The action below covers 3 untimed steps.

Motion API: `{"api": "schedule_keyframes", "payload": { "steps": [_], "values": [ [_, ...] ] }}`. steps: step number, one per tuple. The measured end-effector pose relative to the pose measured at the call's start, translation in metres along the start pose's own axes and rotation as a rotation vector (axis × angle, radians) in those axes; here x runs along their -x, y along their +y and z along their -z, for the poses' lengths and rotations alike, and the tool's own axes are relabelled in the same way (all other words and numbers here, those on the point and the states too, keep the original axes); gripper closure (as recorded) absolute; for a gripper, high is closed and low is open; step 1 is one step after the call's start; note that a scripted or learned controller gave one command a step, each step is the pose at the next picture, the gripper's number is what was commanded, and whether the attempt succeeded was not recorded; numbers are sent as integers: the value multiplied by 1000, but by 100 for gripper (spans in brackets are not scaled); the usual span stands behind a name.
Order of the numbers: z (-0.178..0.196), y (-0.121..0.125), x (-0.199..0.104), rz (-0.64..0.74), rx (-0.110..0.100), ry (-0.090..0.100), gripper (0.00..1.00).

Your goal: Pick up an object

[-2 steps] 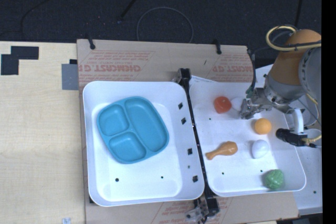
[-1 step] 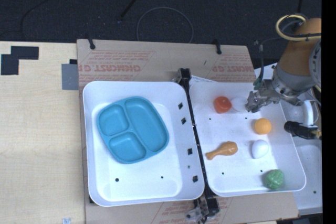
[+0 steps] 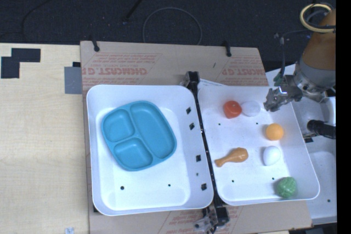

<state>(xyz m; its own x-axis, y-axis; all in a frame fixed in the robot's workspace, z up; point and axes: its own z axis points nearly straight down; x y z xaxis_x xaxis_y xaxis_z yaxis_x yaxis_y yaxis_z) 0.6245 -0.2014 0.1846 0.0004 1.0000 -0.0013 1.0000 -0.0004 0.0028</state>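
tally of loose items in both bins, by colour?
Blue: 1, divided plate, left bin
Red: 1, tomato-like piece, right bin
Orange: 1, ball
Tan: 1, drumstick
White: 2, egg, pale round piece
Green: 1, leafy lump
Total: 7

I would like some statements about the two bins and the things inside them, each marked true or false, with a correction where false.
1. The blue divided plate lies in the left bin. True.
2. The right bin holds six items. True: red item, clear white item, orange ball, toy drumstick, white egg, green item.
3. The hand hangs over the plate. False: it is at the right bin's upper right edge.
4. The green item lies beside the red one. False: they are in opposite corners.
5. The drumstick touches the egg. False: they lie apart.
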Motion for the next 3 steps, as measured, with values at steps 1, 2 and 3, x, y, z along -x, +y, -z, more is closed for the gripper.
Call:
{"api": "schedule_keyframes", "payload": {
  "steps": [1, 2, 3],
  "values": [
    [63, -2, 4, 2, 2, -1, 100],
    [52, -10, -51, 5, -6, 4, 100],
    [59, -7, -110, 5, -6, 4, 100]
  ]
}}
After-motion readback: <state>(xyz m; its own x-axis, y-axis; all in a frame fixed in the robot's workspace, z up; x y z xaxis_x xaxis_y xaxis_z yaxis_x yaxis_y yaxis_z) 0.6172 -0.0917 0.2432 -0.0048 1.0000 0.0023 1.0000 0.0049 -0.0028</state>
